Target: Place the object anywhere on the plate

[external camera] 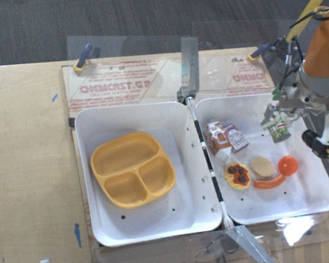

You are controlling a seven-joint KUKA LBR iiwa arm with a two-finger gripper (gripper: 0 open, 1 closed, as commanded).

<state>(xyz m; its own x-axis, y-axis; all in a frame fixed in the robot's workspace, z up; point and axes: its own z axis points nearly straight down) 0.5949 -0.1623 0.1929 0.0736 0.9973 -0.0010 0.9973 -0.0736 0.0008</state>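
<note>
Gripper [278, 120] hangs above the right bin's [310, 203] upper right; a small green-and-white packet [279, 129] sits between its fingers, so it is clamped on that. Yellow divided plate [132, 168] lies in the left bin [98, 221], well apart. Right bin also holds a brown carton [217, 138], mini pizza [238, 176], bun [263, 167], sausage [268, 182], tomato [287, 165].

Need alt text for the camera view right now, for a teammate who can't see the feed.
The tool hangs over the right bin with a small green-and-white packet at its tip, above toy foods. The yellow divided plate sits in the left bin.
</note>
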